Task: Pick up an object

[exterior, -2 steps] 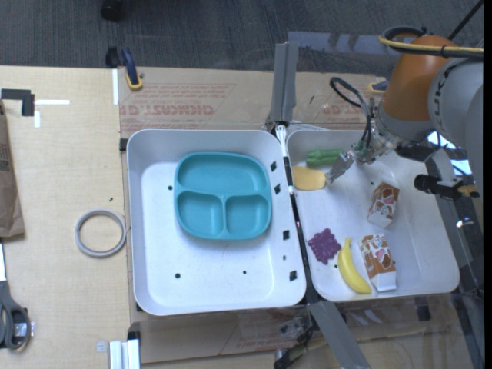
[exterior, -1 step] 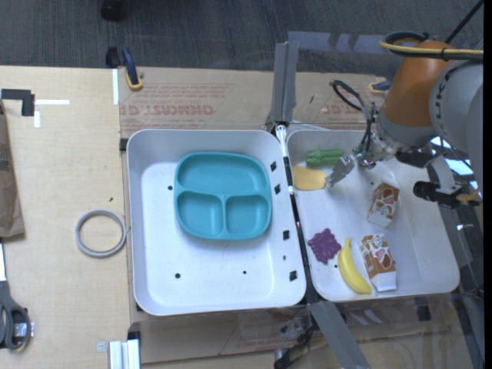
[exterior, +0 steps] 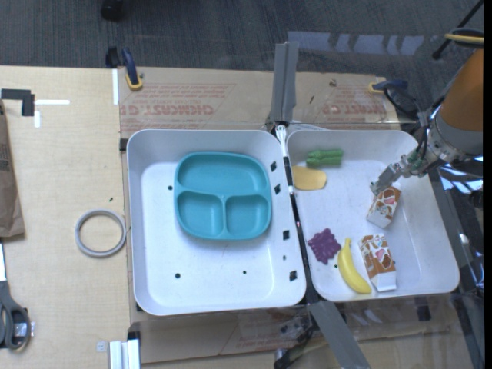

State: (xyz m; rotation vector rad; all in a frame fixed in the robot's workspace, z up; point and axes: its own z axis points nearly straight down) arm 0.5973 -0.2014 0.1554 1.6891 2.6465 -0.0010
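In the right bin (exterior: 430, 229), my gripper (exterior: 382, 181) hangs near the right wall, reaching in from the right. Just below its tip stands a small brown-and-white carton (exterior: 384, 206), tilted; I cannot tell whether the two touch. A second carton of the same kind (exterior: 378, 261) lies nearer the front, with a yellow banana (exterior: 351, 267) beside it on the left. Purple grapes (exterior: 324, 244) lie left of the banana. A green toy vegetable (exterior: 324, 157) and a flat yellow piece (exterior: 310, 179) sit at the bin's back left.
The left bin (exterior: 154, 229) holds a teal divided plate (exterior: 224, 195). A grey divider post (exterior: 283, 83) rises between the bins at the back. On the bench to the left lie a tape ring (exterior: 101, 232) and scissors (exterior: 14, 325).
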